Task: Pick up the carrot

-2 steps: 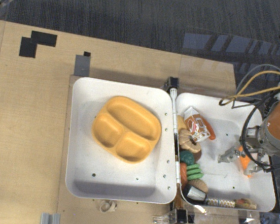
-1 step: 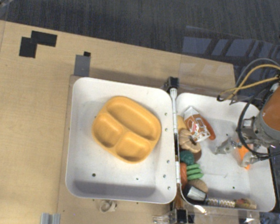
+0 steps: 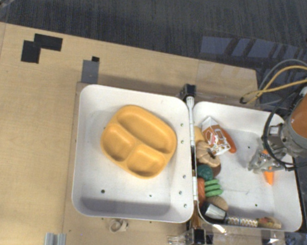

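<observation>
A small orange carrot point(image 3: 270, 176) lies at the right side of the right bin point(image 3: 246, 187), on the white floor. My gripper point(image 3: 262, 163) hangs just above and to the left of it, under the grey wrist and the orange band. The carrot's upper end sits right at the gripper's tip; whether it is gripped or merely touched is unclear from this angle.
A yellow divided plate point(image 3: 139, 139) rests in the left bin point(image 3: 85, 194). Along the right bin's left wall are a red-and-white snack packet point(image 3: 216, 138), a brown item point(image 3: 207, 156), green toys point(image 3: 211, 186) and a dark object point(image 3: 214, 213). Cables point(image 3: 277, 79) loop behind the arm.
</observation>
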